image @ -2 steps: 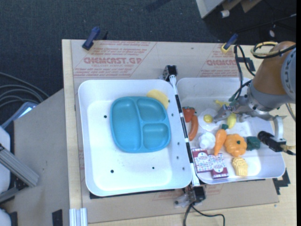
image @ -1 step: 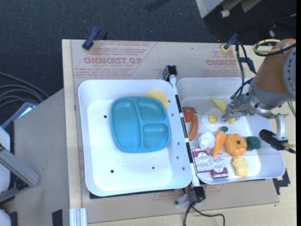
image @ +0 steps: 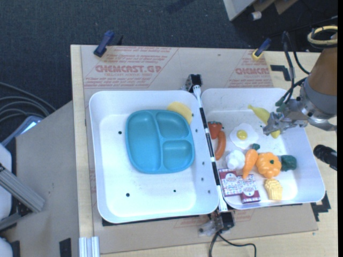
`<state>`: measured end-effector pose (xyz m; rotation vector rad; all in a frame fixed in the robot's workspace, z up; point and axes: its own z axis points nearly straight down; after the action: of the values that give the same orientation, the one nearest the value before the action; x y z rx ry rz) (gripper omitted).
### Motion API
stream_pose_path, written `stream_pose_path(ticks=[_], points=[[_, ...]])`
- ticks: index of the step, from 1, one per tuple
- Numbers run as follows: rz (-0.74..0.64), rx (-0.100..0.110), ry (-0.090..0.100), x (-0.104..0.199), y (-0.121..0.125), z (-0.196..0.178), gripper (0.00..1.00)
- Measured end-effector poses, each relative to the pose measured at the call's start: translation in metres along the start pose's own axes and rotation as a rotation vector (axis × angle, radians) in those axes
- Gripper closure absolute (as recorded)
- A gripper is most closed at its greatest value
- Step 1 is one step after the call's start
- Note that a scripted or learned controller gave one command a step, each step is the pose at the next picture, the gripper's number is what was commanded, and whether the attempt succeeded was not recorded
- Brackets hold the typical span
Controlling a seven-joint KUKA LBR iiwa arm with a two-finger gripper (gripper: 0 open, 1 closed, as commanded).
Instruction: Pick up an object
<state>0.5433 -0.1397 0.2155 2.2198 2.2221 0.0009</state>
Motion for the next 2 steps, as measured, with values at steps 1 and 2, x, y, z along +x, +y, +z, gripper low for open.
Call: stream_pose_path(ticks=[1, 2], points=[[0.0, 0.004, 0.002, 0.041, -0.04, -0.037, 1.0], [0.0, 0.005, 0.002, 0.084, -0.051, -0.038, 1.0]])
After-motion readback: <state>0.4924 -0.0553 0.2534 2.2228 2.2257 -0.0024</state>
